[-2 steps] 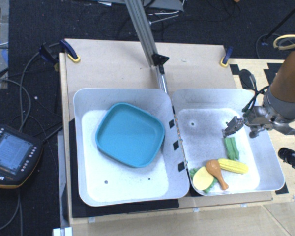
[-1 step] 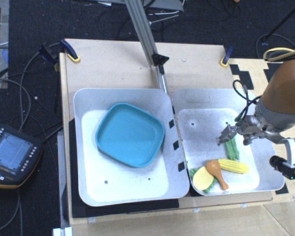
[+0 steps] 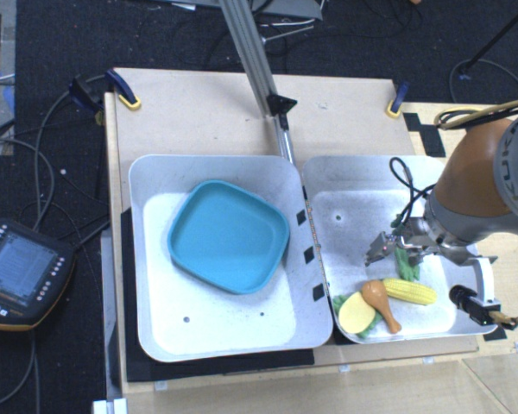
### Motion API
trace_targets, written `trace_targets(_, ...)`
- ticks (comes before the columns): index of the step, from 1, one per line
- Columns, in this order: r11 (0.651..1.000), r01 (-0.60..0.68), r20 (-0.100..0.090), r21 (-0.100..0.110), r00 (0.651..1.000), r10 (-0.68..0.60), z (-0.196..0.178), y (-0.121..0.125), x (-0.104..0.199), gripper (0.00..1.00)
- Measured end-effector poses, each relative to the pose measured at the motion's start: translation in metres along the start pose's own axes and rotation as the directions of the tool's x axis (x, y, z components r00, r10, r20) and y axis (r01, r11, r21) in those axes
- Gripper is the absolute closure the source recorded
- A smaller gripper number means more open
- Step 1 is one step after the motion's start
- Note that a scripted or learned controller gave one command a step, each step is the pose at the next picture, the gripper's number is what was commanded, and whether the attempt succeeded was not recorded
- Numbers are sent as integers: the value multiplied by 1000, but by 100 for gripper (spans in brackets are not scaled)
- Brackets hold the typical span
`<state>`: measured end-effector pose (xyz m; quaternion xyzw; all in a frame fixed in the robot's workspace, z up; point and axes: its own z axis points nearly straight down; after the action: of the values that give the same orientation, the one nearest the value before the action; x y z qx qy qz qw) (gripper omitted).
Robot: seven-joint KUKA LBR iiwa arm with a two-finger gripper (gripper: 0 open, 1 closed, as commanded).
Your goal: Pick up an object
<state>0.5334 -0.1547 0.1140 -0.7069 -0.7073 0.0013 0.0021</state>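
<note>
The right bin (image 3: 345,201) holds several toy foods near its front edge. A yellow corn cob (image 3: 411,292) lies there, with an orange pear-shaped piece (image 3: 380,301) to its left and a yellow-green slice (image 3: 356,314) beyond that. My gripper (image 3: 399,250) hangs low in this bin, just behind the corn. A green object (image 3: 407,266) shows right under the gripper, partly hidden by it. I cannot make out whether it is being held. The grey arm with its orange band (image 3: 479,179) reaches in from the right.
In the left bin (image 3: 147,257) a blue square plate (image 3: 229,235) lies tilted toward the back. A slanted metal pole (image 3: 255,54) comes down to the bins' shared back edge. A black cable (image 3: 403,179) loops behind the gripper.
</note>
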Motion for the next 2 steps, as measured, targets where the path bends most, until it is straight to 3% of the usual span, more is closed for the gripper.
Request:
trace_targets(1,1000,0,2,-11,1000,0,16,2,0,0)
trace_targets(2,1000,-1,5,-14,1000,1,5,3,-2,100)
